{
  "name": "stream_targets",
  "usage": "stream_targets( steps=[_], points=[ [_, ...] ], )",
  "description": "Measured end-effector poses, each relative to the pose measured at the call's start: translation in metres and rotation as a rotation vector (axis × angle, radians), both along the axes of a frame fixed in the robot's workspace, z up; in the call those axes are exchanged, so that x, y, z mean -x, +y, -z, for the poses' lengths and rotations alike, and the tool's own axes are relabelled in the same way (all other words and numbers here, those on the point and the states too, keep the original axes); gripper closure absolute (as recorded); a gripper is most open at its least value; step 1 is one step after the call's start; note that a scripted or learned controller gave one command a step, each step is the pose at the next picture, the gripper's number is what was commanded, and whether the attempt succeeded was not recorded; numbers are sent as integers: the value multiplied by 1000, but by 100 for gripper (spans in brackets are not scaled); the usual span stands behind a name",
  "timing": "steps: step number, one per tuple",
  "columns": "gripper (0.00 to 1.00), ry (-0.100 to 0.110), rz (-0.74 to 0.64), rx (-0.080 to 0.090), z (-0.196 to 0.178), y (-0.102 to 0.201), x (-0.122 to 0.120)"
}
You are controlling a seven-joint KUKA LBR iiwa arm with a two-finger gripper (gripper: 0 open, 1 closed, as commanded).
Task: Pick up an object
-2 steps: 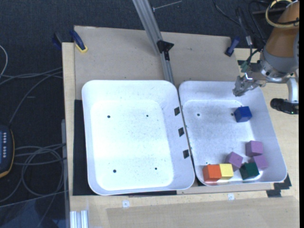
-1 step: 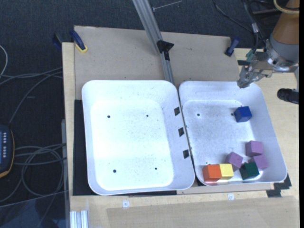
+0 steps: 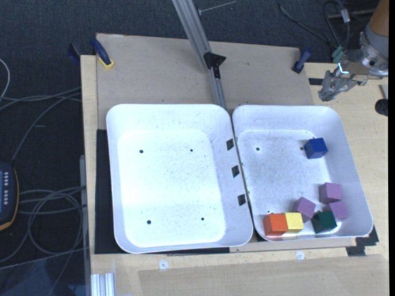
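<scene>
We see the end effector (image 3: 331, 86) at upper right, above the counter (image 3: 160, 73) outside the right bin (image 3: 349, 143), grip state we cannot tell, nothing visibly held, blue block (image 3: 315, 148) in that bin's upper right, other blocks (image 3: 305, 217) clustered lower right.

Right bin (image 3: 345, 142): one blue block (image 3: 315, 148) toward the far right side, apart from the rest. Near corner cluster: orange block (image 3: 276, 224), yellow block (image 3: 294, 221), dark green block (image 3: 323, 221), three purple blocks (image 3: 331, 192). Left bin (image 3: 123, 165): white, speckled, beside the right one. Gripper (image 3: 329, 89): above the bench beyond the right bin's far right corner, fingers indistinct. Blue clamps (image 3: 102, 53) at the bench's far edge.
</scene>
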State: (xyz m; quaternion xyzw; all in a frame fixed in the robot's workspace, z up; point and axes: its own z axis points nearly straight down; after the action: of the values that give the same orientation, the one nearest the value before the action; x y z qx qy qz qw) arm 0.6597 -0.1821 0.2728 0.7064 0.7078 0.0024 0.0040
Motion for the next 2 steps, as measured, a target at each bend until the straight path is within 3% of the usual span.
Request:
stream_targets(
  steps=[2],
  points=[
    [100,11,-3,-5,16,93,19]
  ],
)
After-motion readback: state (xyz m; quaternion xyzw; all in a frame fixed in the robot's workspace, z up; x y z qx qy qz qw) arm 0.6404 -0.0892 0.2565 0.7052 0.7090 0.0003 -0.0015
